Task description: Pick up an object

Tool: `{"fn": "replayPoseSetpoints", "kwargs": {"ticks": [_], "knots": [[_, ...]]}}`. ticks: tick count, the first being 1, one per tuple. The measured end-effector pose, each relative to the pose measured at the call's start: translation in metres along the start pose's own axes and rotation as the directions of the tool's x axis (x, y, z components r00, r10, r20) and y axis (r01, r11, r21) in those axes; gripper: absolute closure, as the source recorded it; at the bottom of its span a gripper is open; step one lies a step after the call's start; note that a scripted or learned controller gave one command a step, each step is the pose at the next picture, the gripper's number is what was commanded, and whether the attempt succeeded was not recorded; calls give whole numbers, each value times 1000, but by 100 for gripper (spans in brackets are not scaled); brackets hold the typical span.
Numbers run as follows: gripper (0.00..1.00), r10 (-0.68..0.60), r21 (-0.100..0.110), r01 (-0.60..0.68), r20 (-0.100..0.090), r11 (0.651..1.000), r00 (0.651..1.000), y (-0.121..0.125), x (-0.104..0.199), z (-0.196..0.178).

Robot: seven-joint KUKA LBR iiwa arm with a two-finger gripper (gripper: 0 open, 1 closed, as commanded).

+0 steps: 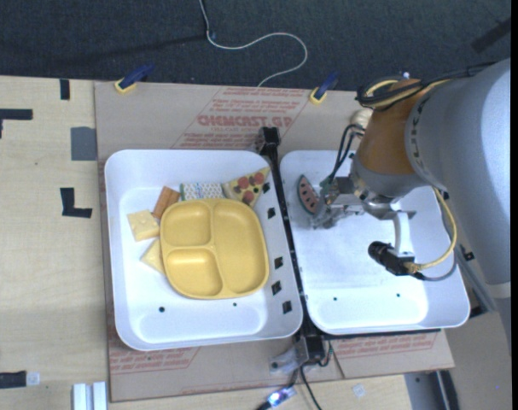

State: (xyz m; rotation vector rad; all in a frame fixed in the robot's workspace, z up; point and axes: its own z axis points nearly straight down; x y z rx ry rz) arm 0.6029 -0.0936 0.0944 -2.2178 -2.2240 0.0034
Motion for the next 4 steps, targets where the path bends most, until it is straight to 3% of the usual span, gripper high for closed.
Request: {"fn": "replayPoseSetpoints", "kwargs": {"ticks": [2,3,4], "knots": [[100,0,-7,0,-1,1000,1000,-5,6,-117],[100,1,-2,-1,-2,1000,1000,-5,7,-130],[100,0,1,0,-1,1000,1000,-30,49,-120]]}}
